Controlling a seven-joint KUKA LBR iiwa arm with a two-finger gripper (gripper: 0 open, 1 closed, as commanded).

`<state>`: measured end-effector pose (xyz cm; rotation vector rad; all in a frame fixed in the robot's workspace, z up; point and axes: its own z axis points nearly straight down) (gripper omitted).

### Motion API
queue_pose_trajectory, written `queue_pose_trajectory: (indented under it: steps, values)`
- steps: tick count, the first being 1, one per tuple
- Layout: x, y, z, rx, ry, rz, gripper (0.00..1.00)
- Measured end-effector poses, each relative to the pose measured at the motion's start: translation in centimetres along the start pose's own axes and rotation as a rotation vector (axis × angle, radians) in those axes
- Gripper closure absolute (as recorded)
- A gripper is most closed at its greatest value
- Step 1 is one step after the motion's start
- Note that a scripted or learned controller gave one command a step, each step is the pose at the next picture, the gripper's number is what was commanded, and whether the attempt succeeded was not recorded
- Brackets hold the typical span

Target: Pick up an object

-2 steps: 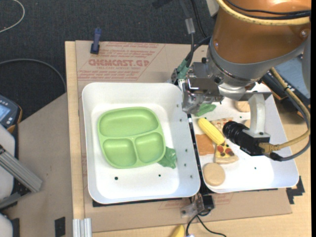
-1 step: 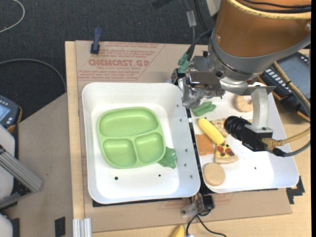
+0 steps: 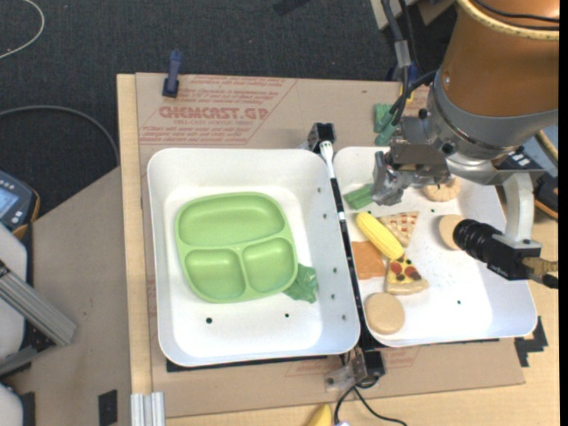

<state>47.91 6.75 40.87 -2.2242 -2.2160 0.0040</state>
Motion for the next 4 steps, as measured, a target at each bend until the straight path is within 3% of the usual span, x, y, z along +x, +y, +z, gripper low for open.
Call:
queue_pose_trajectory:
  steps: [1, 2, 4]
  values:
    - [3.9, 0.0, -5.8, -0.011, 0.003, -0.008, 1.0]
    - [6.1, -0.1, 2.3, 0.005, -0.001, -0.006, 1.0]
    - [6.1, 0.1, -0.2, -0.007, 0.002, -0.005, 1.0]
